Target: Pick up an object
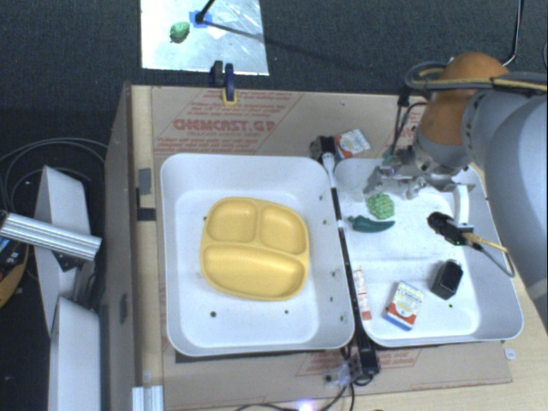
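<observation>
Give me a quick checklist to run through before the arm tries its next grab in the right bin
1. Gripper over the right bin, near its back left corner: ok.
2. A target close by: the bumpy green object lies just below the gripper: ok.
3. Target free of neighbours: the dark green pepper-like piece sits right beside it: not ok.
4. Finger opening: cannot tell.
5. Anything held already: cannot tell.
6. Yellow divided plate in the left bin, out of the way: ok.

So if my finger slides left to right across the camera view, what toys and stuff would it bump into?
Yellow divided plate → green pepper → little snack box → black block.
</observation>
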`<state>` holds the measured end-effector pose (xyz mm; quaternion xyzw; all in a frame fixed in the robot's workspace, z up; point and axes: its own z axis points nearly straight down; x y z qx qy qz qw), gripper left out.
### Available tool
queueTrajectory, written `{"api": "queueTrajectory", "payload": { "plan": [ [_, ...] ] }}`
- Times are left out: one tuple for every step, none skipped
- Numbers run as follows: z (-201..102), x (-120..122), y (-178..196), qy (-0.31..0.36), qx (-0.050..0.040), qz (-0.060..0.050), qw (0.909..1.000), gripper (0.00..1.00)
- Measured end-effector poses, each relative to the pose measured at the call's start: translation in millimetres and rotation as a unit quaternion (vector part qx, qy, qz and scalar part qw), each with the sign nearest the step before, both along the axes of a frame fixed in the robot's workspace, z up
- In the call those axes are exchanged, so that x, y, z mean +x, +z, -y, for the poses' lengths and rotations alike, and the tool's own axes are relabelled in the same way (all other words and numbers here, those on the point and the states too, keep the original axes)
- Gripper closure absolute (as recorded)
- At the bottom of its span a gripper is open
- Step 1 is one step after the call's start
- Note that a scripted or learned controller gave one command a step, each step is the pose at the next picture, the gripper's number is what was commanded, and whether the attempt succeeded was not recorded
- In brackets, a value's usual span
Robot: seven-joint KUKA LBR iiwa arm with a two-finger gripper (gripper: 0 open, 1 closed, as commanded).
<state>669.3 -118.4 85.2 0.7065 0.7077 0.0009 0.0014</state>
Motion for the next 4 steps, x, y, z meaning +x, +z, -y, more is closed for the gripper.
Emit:
{"api": "queueTrajectory", "payload": {
  "plan": [
    [-25.2, -0.1, -0.4, 0.002, 0.0006, 0.000, 1.0000, 0.00],
    [-33.8, -29.0, -0.6, 0.000, 0.0003, -0.001, 1.0000, 0.00],
    [-7.3, -6.2, -0.3, -0.001, -0.0001, 0.000, 1.0000, 0.00],
    [-27.9, 0.1, -0.1, 0.001, 0.0005, 0.000, 1.0000, 0.00]
  ]
}}
